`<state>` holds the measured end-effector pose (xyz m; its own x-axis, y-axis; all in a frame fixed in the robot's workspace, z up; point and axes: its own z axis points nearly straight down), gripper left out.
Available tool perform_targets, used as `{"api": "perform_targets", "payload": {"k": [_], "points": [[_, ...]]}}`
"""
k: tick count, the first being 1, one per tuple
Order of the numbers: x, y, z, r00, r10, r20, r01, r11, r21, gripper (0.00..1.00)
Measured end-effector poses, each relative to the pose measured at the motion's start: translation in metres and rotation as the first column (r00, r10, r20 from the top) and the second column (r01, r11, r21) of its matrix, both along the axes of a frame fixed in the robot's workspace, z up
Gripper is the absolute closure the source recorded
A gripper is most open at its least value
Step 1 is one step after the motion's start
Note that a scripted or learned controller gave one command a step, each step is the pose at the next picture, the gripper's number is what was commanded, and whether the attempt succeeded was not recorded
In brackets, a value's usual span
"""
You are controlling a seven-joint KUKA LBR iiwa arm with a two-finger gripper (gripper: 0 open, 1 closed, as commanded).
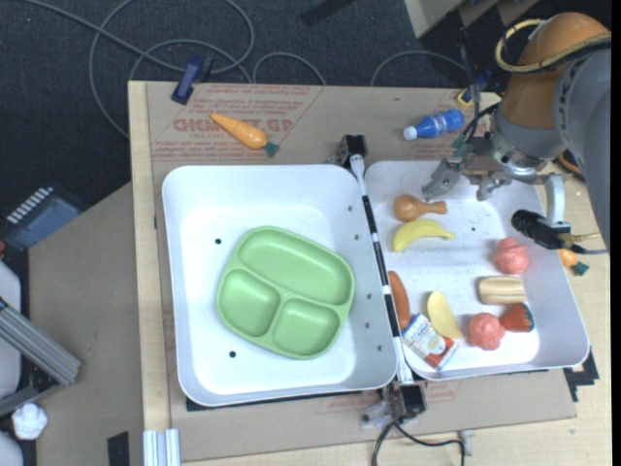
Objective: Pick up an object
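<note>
My gripper (462,184) hovers over the far part of the right bin (553,352), fingers spread open with nothing between them. Just to its lower left lies an orange-brown drumstick toy (417,205), and below that a yellow banana (419,233). Further toward the front of this bin sit a pink fruit (511,256), a tan bun (501,289), a red strawberry (485,330), a red pepper (521,318), a yellow slice (441,314), an orange sausage (399,299) and a small white carton (428,343).
The left bin (194,212) holds a green divided plate (283,291). On the bench behind the bins lie a toy carrot (241,130), a blue bottle (435,124) and a blue clip (189,78). A black hinge strip (371,231) separates the bins.
</note>
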<state>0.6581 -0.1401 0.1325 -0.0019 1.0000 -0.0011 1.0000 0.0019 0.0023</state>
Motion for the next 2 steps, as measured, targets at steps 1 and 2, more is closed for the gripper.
{"api": "perform_targets", "payload": {"k": [1, 2], "points": [[0.008, 0.038, -0.03, 1.0, -0.001, 0.018, 0.001, 1.0, 0.0, 0.0], [0.008, 0.038, -0.02, 1.0, 0.001, 0.019, -0.001, 1.0, -0.005, 1.0]]}}
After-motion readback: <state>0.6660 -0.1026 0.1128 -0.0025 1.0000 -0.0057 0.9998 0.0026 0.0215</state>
